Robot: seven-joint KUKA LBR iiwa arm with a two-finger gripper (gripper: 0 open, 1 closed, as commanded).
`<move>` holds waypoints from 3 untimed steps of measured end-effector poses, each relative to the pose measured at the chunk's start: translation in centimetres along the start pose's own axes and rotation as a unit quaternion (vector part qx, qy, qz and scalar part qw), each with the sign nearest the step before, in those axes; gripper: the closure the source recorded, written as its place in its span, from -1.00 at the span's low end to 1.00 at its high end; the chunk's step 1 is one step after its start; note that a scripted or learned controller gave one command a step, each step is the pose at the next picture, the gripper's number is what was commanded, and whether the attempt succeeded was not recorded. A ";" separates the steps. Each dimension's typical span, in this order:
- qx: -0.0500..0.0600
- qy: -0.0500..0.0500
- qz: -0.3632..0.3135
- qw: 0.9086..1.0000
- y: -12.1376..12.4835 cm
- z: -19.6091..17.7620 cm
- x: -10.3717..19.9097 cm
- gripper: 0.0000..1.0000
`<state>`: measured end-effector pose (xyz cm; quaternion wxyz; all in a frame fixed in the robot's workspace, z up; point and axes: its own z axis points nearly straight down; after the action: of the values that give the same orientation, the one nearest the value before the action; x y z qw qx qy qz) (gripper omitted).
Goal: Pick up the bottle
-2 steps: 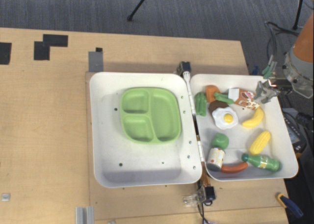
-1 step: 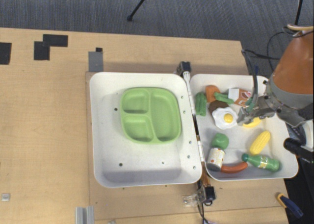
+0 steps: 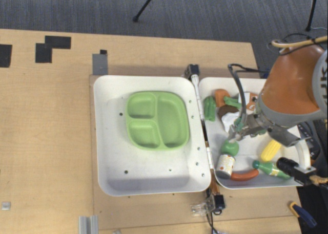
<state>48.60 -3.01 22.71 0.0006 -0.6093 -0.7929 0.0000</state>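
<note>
Item: bottle (image 3: pixel 271 169) — green body, yellow neck, lying flat in right bin (image 3: pixel 241 183), near front wall. Long axis running left-right across view, tilting slightly down toward black cap end at right.

Gripper (image 3: pixel 240 129) — hanging over right bin, bottle lying toward front-right of it, apart, not touching. Grip state: cannot tell.

Neighbours: corn cob (image 3: pixel 270 150) sitting between gripper and bottle; red sausage (image 3: pixel 242 175) just left of bottle; small can (image 3: pixel 225 164) below gripper.

Judgement: coming move needing travel toward front-right, closing across bottle's short axis.

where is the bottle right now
The bottle lies on its side at the near edge of the right bin, beside the red sausage and just below the corn cob.
</note>
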 end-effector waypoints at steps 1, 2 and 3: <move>-0.001 0.000 -0.033 0.999 1.8 1.4 6.3 1.00; -0.001 0.000 -0.011 1.000 3.1 2.0 11.4 1.00; -0.002 -0.001 -0.225 0.974 5.0 1.9 18.2 1.00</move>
<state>48.71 15.81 20.79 -0.0010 -0.4156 -0.9096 -0.0012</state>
